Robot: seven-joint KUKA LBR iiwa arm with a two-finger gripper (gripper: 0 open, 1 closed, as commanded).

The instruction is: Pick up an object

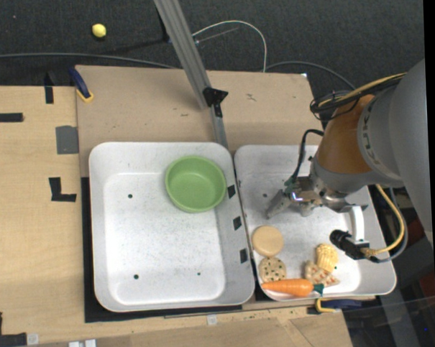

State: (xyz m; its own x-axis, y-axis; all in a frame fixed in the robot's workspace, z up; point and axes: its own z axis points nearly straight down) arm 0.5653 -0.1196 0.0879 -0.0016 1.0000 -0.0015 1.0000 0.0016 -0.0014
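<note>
My end effector (280, 201) is hovering, fingers spread and gripping nothing, over the bare upper floor of the right white bin (267, 163). Below it are lying a round tan biscuit-like disc (267, 240), a dotted brown cracker (271, 267), an orange carrot (288, 288) and yellow corn (325, 256). A green bowl (195, 183) is sitting in the left white bin (112, 224).
</note>
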